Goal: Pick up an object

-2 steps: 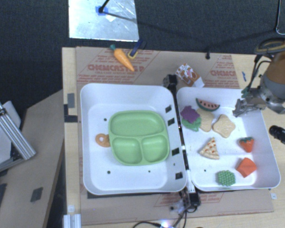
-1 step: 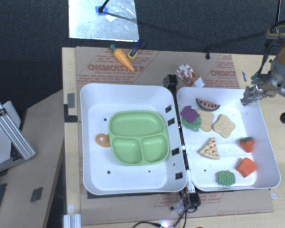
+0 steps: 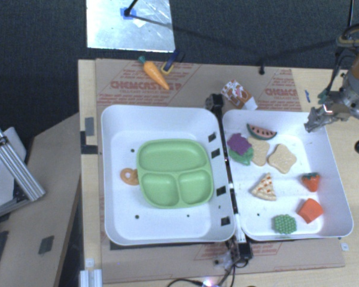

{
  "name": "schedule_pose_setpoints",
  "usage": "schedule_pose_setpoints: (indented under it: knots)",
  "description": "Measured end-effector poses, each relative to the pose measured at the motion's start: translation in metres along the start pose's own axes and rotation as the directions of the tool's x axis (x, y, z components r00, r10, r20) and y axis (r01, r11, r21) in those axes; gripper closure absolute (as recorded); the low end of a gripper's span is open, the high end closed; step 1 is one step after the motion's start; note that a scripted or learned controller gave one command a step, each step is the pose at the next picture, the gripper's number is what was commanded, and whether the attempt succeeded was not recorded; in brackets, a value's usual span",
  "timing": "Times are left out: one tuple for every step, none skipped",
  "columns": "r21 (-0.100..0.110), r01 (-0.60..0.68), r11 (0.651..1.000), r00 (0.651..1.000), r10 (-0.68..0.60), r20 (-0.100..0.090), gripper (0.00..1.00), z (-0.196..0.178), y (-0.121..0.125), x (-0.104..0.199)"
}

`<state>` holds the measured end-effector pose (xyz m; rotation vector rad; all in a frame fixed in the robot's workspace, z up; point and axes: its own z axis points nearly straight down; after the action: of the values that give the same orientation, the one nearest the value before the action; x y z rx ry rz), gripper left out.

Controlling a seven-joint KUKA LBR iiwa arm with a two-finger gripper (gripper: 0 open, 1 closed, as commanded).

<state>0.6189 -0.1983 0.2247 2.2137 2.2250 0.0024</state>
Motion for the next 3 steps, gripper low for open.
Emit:
schedule_pose_setpoints:
  knots:
    - [0.005,0.002,1.0,1.0,-0.002,-0.002,1.0,0.009,-0.037,0.04]
    - [0.004,0.002,1.0,1.0,-0.002,-0.003,1.0,-0.004,-0.073,0.08]
    - [0.004,0.003,1.0,1.0,-0.003,-0.003,1.0,-0.001,-0.091,0.118]
